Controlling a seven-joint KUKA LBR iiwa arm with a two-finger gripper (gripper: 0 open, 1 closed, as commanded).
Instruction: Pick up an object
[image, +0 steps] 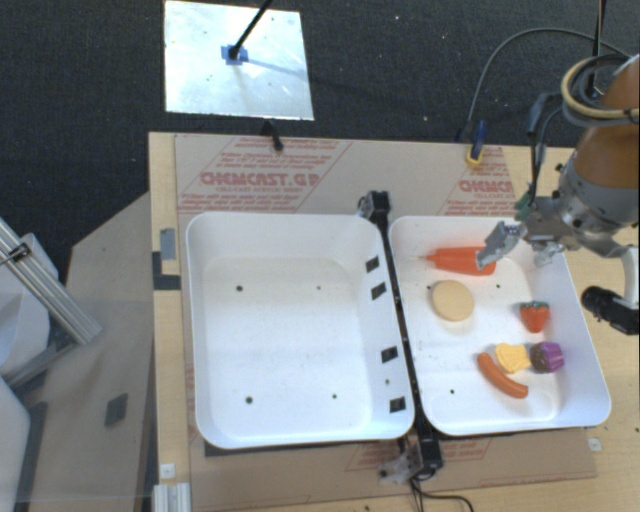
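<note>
The tool (519, 240) is being held spread over the right bin's (590, 400) far edge, gripping nothing, one finger beside the carrot (455, 261). Five items are being counted there: carrot, cookie (452, 301), strawberry (535, 316), sausage (501, 376), grapes (546, 356).

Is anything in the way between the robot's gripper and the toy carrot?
No, nothing visible is in the way. The gripper hovers right by the carrot's right end in the right bin. The round beige disc lies just below the carrot, and the strawberry and sausage sit farther down, out of the way.
</note>
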